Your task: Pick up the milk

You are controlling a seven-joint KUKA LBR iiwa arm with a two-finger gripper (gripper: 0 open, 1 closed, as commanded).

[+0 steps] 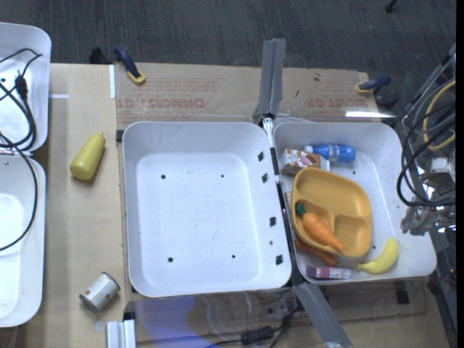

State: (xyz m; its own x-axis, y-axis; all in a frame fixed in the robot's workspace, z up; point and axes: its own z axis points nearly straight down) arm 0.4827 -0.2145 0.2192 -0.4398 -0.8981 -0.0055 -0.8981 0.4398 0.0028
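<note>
The milk looks like the small brown-and-white carton (298, 159), which lies at the back left of the right bin (406, 267). The carton's near edge touches the rim of a yellow divided plate (335, 207), and a blue bottle (332, 152) lies just to its right. An orange carrot (316, 228) rests in the plate. Cables and grey hardware (424, 216) hang at the bin's right edge.
A banana (382, 258) and a flat pink-and-white box (330, 272) lie at the right bin's front. The left bin (130, 216) stands alongside. On the bench to the left are a yellow squeeze bottle (88, 156) and a tin can (99, 291).
</note>
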